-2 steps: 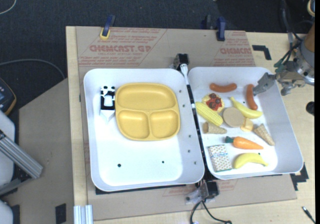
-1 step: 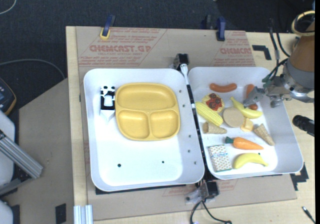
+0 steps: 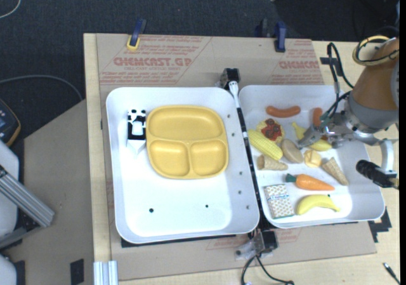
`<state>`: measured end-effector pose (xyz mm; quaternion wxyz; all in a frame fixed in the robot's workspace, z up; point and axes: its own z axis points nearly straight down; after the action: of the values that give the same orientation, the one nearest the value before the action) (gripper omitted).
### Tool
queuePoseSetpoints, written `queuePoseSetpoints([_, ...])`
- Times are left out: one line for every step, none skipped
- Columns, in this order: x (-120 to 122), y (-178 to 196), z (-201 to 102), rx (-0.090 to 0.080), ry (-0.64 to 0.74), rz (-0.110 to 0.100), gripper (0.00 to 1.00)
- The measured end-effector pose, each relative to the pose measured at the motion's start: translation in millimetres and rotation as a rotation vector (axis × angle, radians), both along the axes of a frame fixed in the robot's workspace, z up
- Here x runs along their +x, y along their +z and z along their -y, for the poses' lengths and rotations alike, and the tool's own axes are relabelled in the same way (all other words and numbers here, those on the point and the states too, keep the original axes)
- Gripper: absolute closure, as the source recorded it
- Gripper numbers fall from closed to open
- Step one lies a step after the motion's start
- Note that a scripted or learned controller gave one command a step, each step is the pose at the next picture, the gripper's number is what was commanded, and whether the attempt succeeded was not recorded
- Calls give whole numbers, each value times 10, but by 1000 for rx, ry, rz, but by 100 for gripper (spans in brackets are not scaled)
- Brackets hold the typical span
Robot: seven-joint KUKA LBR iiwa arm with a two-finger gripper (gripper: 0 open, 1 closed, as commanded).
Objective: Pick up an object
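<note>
Nearest us, the right bin (image 3: 365,204) holds a banana (image 3: 317,204), carrot (image 3: 309,182) and corn (image 3: 264,144) — the left bin (image 3: 124,169), a yellow tray (image 3: 187,139); we cannot tell the claw's (image 3: 315,134) state.

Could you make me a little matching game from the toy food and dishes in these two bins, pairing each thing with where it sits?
Things:
1. yellow plate
2. banana
3. sausage
4. corn cob

Places:
A. far end of the right bin
B. near end of the right bin
C. left bin
D. right bin, along its left wall

Pairs: 1-C, 2-B, 3-A, 4-D
</note>
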<state>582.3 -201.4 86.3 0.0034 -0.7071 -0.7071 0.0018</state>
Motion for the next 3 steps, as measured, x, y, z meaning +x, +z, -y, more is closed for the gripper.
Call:
queuePoseSetpoints([-1,-17,-4,-1,0,4,0])
queuePoseSetpoints([6,93,-1,-2,0,7,100])
queuePoseSetpoints([-63,672,-37,-5,0,14,100])
